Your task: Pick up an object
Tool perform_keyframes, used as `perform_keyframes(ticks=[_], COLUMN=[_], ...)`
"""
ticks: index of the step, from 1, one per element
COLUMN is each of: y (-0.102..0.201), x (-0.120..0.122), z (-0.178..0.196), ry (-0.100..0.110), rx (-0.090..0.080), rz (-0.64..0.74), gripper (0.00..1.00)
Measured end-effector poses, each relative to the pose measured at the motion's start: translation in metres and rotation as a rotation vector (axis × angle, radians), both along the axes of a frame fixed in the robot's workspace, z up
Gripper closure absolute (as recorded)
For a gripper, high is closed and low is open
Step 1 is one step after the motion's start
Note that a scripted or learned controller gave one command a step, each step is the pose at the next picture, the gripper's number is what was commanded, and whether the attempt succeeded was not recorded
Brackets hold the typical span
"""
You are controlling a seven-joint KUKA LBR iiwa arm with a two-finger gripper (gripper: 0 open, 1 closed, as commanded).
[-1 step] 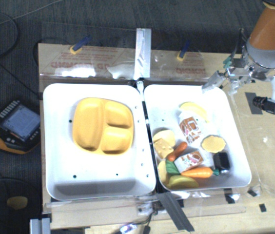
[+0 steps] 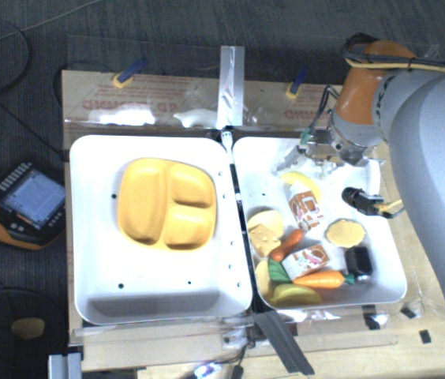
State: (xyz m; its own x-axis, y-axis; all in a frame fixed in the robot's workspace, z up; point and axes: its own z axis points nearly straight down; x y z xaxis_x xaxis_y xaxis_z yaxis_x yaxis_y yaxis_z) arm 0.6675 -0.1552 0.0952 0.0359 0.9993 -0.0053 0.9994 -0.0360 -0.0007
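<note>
Saw two white bins side by side on the bench: left bin (image 2: 80,290) and right bin (image 2: 392,287). Found a yellow tray (image 2: 166,204), split into compartments, lying flat in the middle of the left bin, well apart from the rest. Found the other objects crowded in the right bin, mostly toward its near left corner. Noted a pale yellow fruit (image 2: 300,184) farthest back, with a red-and-white packet (image 2: 305,208) just near of it. Noted a round disc (image 2: 345,233) right of that packet and a black block (image 2: 357,260) just near of the disc. Noted a cheese wedge (image 2: 263,231) by the left wall, a carrot (image 2: 319,279) lying crosswise at the near side, a second packet (image 2: 305,259) just beyond the carrot, and a yellow-green fruit (image 2: 293,294) at the near wall. Spotted clamps (image 2: 132,71) on the bench's far edge and a handset (image 2: 29,202) on the floor to the left. Located the gripper (image 2: 308,152) over the far part of the right bin, just beyond the pale yellow fruit, at the end of the arm (image 2: 412,133) reaching in from the right. Could not tell whether open or closed, nor whether touching that fruit.
</note>
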Motion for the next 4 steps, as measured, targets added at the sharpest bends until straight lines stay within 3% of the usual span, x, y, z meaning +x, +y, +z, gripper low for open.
perform_keyframes(ticks=[1, 2, 3, 4], y=[-0.016, -0.015, -0.029, 0.001], x=[-0.06, -0.058, -0.058, 0.001], z=[-0.006, 0.004, 0.016, 0.094], ry=[-0.008, -0.011, 0.003, 0.001], rx=[0.002, 0.006, 0.004, 0.003], rz=[-0.037, -0.036, -0.334, -0.217], gripper=[0.0, 1.0, 1.0, 1.0])
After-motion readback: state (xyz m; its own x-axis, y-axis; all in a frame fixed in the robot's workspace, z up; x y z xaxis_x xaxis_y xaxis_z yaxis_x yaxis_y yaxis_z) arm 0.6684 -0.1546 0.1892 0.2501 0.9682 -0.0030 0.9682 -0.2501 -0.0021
